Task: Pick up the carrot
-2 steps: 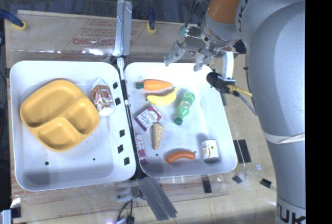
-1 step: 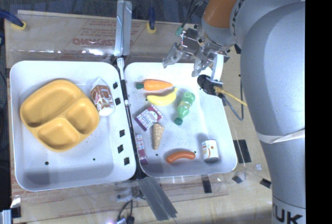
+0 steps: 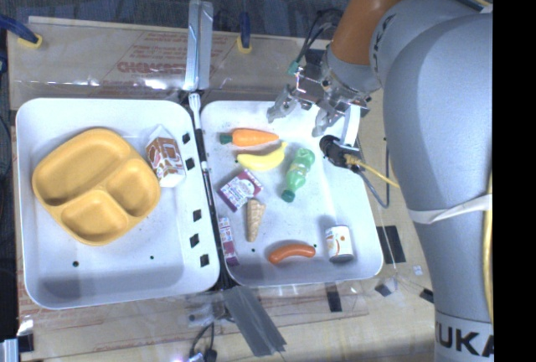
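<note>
Now the gripper point(image 3: 302, 119), fingers spread apart and empty, hovers at two o'clock from the carrot point(image 3: 254, 137).

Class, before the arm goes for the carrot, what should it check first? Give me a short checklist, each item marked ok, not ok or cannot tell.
1. Carrot in plain sight in the right bin: ok.
2. Gripper open: ok.
3. Nothing between its fingers: ok.
4. Gripper over the carrot: not ok, it sits up and to the right of it.
5. Room around the carrot: not ok, the banana lies right against it.
6. Gripper height above the bin: cannot tell.
</note>
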{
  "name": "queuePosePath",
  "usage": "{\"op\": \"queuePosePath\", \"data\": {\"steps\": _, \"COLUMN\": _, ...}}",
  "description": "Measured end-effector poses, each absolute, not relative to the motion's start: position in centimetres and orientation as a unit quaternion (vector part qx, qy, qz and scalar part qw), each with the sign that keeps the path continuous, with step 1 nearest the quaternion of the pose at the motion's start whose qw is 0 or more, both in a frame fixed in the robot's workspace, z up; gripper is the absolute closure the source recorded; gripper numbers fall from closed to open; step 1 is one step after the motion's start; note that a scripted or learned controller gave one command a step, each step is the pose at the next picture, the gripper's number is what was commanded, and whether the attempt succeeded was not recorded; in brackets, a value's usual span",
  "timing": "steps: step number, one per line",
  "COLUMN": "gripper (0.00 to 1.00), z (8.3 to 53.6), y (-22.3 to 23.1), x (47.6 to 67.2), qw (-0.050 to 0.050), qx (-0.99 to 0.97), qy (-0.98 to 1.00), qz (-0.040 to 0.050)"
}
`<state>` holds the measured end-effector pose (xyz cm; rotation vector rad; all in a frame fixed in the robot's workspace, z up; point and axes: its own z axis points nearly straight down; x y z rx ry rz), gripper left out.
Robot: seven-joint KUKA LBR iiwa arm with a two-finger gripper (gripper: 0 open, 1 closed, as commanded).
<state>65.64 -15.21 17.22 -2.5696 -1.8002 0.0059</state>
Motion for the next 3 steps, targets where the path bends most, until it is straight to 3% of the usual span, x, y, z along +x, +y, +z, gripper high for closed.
{"op": "queuePosePath", "data": {"steps": 1, "gripper": 0.0, "z": 26.6, "y": -9.4, "x": 65.3, "qw": 0.001, "qx": -0.81, "qy": -0.586, "qz": 0.0006}}
{"op": "queuePosePath", "data": {"steps": 2, "gripper": 0.0, "z": 19.0, "y": -8.7, "x": 63.7, "qw": 0.002, "qx": -0.824, "qy": -0.566, "qz": 0.0024}}
{"op": "queuePosePath", "data": {"steps": 3, "gripper": 0.0, "z": 9.1, "y": -12.1, "x": 65.6, "qw": 0.002, "qx": -0.825, "qy": -0.565, "qz": 0.0013}}
